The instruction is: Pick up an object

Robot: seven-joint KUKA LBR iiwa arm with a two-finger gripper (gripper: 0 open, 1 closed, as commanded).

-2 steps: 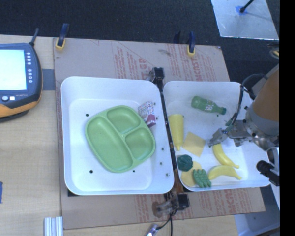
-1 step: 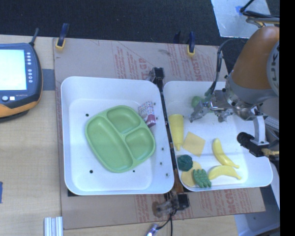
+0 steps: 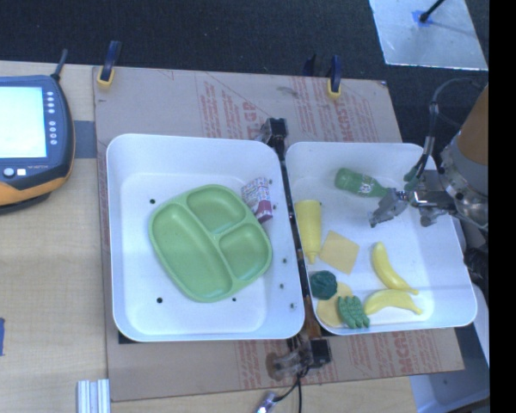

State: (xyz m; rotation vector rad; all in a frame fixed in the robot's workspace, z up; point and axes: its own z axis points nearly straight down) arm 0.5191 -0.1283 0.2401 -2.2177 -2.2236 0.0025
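Setting: A pale wood-grain counter (image 3: 43,274) carried a sheet of brown printed cardboard (image 3: 206,101), and on it two shallow white plastic bins sat side by side, their inner rims touching.

Left bin (image 3: 125,231): It held a smooth, pale green plate (image 3: 210,243), rounded and divided into three compartments, lying flat near the middle. A small crumpled packet (image 3: 259,199) with red and white print lay just beside the plate's upper right edge.

Right bin (image 3: 439,256): It held a cluster of toy-like items. A green bottle (image 3: 354,181) lay on its side near the top. A yellow squeeze bottle (image 3: 309,225) lay along the left wall, with a flat, pale yellow square piece (image 3: 340,251) just beside it. Two glossy, curved yellow bananas (image 3: 390,282) lay lower right, close together. A dark green knobbly lump (image 3: 323,284) and a bumpy green vegetable shape (image 3: 353,312) rested on a small yellow disc (image 3: 329,311) at the lower left.

Arm: Grey, with an orange band (image 3: 475,136), it reached in from the right over the right bin.

Gripper (image 3: 402,206): Grey metal, it hung above the upper right part of the right bin, just right of the green bottle. Its two fingers stood spread apart with nothing between them.

Other things: A grey and orange handheld control pad (image 3: 21,140) with a bright screen lay at the far left of the counter.
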